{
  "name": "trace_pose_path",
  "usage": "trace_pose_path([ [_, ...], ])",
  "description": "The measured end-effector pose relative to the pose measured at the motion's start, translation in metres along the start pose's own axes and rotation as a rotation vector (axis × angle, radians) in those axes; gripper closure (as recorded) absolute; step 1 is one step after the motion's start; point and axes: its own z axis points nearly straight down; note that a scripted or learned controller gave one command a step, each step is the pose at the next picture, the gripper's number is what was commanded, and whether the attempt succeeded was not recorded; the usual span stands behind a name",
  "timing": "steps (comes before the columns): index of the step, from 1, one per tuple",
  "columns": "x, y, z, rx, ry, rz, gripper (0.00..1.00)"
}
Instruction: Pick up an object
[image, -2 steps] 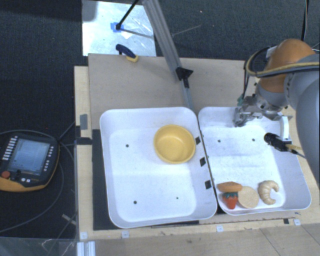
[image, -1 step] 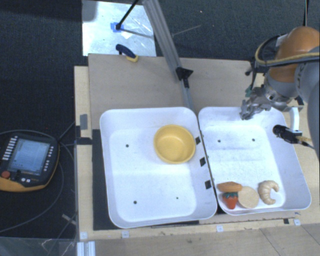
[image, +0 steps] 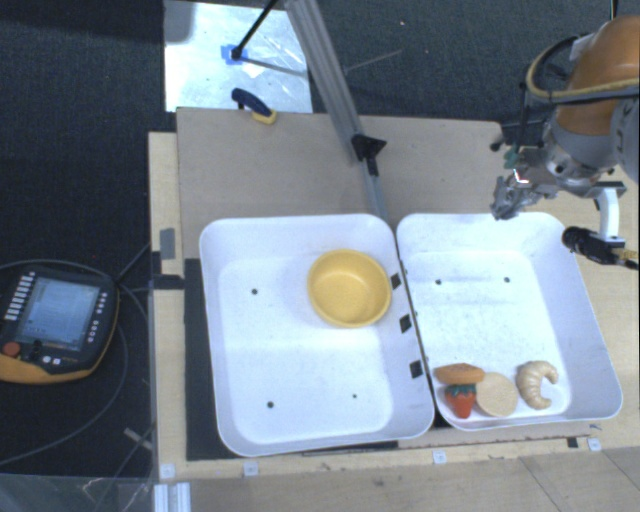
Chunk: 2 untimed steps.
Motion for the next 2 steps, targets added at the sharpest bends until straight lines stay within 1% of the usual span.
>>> trace_pose_path([
  [1, 0.000, 0.001, -0.042, 0.002, 0.000, 0.001, 1.00],
  [2, 0.049, -0.024, -0.030, 0.007, 0.002, -0.002, 1.00],
])
